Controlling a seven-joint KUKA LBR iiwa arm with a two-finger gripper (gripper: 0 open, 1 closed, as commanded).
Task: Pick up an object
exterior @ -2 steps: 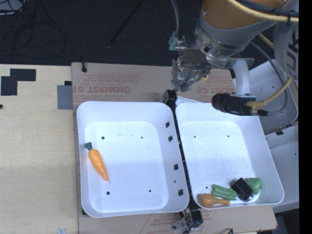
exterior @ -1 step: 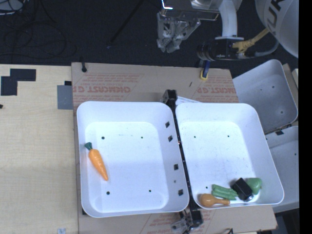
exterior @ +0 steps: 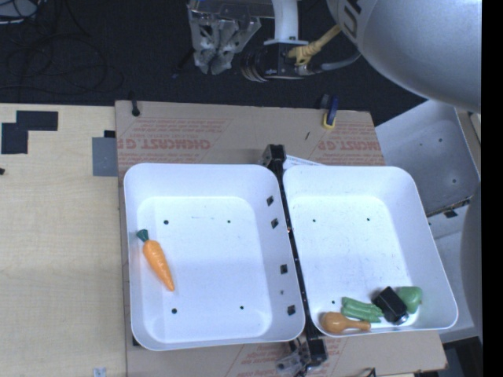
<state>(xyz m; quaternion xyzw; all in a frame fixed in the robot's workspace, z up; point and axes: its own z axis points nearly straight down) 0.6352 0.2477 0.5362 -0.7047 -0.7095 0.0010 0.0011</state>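
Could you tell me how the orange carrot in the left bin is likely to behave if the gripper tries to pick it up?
The carrot looks like moulded plastic, so probably stiff and light. Its rounded, tapered body may roll or slip out of a pinch near the narrow tip. It lies close to the left bin's wall, which could crowd the fingers.

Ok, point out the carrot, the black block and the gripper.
carrot (exterior: 159, 264), camera view, mid orange body
black block (exterior: 391, 303), camera view, top face
gripper (exterior: 218, 49), camera view, between the fingertips

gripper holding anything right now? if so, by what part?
Nothing held. The gripper hangs above the bins' far side with nothing between its fingers. The carrot lies in the left bin.
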